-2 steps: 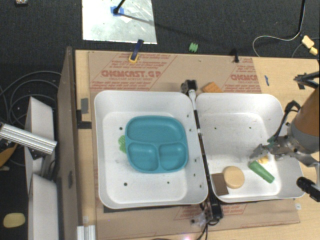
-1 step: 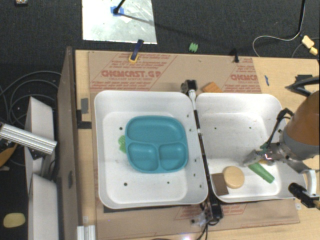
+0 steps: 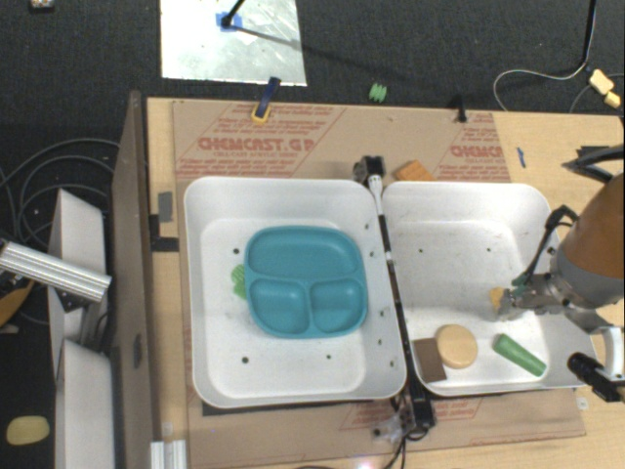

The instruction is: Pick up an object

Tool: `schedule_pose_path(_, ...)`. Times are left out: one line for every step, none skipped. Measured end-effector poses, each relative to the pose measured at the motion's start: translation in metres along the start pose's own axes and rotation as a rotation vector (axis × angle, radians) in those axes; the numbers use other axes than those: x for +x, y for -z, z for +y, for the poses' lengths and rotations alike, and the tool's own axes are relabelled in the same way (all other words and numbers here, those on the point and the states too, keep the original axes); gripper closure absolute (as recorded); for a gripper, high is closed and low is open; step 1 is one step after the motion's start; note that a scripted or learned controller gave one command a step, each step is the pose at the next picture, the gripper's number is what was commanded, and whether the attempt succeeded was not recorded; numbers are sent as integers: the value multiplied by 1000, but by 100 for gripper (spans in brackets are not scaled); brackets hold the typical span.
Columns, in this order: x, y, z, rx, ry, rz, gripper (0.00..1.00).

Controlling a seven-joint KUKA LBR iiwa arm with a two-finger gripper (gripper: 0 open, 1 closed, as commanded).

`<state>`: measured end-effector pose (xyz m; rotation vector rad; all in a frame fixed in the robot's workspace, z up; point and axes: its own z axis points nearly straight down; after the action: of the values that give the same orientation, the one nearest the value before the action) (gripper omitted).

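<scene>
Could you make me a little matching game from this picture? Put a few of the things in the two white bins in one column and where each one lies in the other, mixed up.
Things:
1. teal plastic divided tray
2. round tan disc
3. green cylinder
4. small brown rectangular block

Places:
A. right bin, between the brown block and the green cylinder
B. right bin, at its front left corner
C. middle of the left bin
D. right bin, front, nearest the arm's side

Pairs: 1-C, 2-A, 3-D, 4-B
</scene>
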<state>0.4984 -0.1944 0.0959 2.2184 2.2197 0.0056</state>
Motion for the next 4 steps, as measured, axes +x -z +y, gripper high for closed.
schedule_pose_path(-5, 120, 80, -15, 8, -7, 100)
schedule_pose_path(-5, 112, 74, 2, 3, -1, 0)
schedule_pose_path(-12, 4, 60, 13, 0, 2, 0)
schedule_pose_path(3, -13, 30, 7, 0, 1, 0)
